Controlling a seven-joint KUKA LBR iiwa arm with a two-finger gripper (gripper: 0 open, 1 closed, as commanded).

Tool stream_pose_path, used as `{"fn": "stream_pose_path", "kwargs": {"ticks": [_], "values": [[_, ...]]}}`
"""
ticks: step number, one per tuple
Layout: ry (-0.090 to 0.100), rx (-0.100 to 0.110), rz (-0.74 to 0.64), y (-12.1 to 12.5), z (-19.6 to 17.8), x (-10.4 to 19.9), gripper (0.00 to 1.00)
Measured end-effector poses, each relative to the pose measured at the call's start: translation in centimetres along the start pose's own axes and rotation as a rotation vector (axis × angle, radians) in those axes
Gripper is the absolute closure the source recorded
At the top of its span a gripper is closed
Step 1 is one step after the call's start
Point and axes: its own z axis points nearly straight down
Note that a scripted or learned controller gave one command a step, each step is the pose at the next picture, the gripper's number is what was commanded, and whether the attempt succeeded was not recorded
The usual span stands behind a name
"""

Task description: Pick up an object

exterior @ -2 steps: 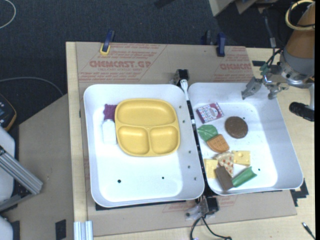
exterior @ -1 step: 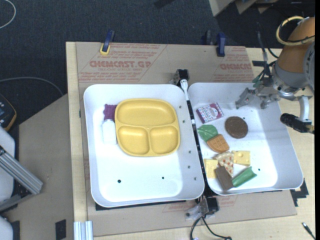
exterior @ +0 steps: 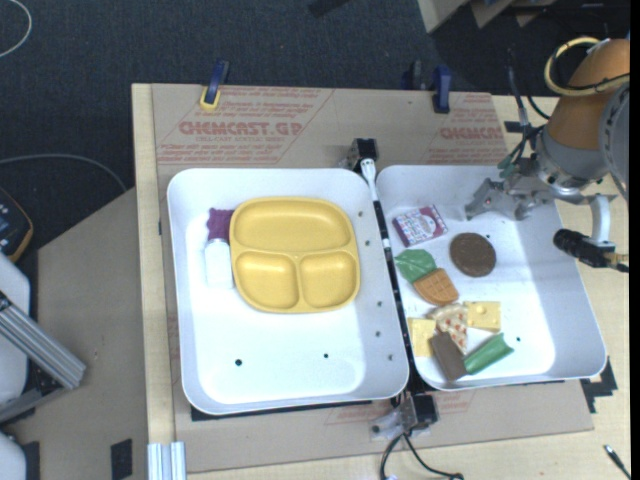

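Note:
My gripper hangs over the far part of the right bin, fingers spread open with nothing between them. Toy foods lie below and left of it. A brown round cookie is the closest, a short way toward the front. A maroon and white packet lies to the gripper's left. Further forward are a green leafy piece, an orange piece, a yellow cheese square, a pizza slice, a brown bar and a green stick.
The left bin holds a yellow divided plate, with a purple item and a white item at its left side. The right half of the right bin is bare white floor.

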Motion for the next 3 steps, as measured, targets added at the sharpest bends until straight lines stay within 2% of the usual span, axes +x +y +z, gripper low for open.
{"fn": "stream_pose_path", "kwargs": {"ticks": [1, 3], "values": [[-0.008, -0.006, -0.001, 0.1, -1.2, -0.2, 1.0], [-0.013, -0.012, 0.003, 0.8, -10.3, -0.8, 1.0]]}}
